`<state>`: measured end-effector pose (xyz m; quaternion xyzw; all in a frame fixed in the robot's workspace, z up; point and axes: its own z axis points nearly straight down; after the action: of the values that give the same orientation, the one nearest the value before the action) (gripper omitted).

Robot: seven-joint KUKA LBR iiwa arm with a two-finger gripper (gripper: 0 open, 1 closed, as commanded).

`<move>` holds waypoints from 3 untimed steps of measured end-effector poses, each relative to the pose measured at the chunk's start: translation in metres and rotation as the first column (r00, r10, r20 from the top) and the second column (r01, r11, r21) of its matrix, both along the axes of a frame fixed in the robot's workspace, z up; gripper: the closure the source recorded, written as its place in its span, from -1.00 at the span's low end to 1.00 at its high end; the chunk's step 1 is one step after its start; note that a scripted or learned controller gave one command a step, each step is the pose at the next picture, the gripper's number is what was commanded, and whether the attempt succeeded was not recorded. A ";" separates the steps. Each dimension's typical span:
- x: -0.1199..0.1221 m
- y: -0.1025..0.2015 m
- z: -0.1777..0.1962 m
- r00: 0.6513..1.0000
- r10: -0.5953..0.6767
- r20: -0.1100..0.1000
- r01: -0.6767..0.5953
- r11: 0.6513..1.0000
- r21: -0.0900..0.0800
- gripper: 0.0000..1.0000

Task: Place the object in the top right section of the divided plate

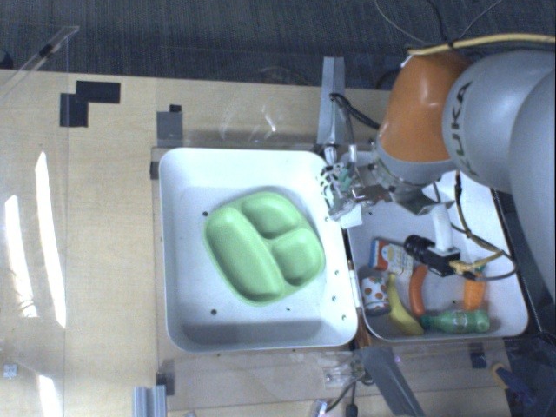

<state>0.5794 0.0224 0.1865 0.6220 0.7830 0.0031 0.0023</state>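
Observation:
A light green divided plate (263, 246) lies in the middle of the left white bin (187, 320). It has one large section on the left and two smaller ones on the right, and nothing lies in any of them. My gripper (340, 192) hangs over the wall between the two bins, just right of the plate's upper right section. A small pale greenish shape shows at its tip; whether that is a held thing is unclear. The grey arm with its orange band (417, 111) covers the upper part of the right bin.
The right bin (514, 320) holds a small red and white can (375, 292), a banana (400, 309), a green bottle (456, 321), an orange carrot-like piece (419, 289), another orange item (473, 294) and a colourful packet (391, 254).

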 end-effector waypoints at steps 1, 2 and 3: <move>-0.052 0.040 0.024 0.997 -0.078 -0.004 0.078 0.997 -0.001 1.00; -0.052 0.039 0.024 0.997 -0.080 -0.004 0.080 0.997 0.000 -1.00; -0.066 0.000 0.203 0.998 -0.057 0.004 0.057 0.998 -0.002 -1.00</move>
<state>0.5134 0.0220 0.3891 0.6440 0.7650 0.0036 0.0045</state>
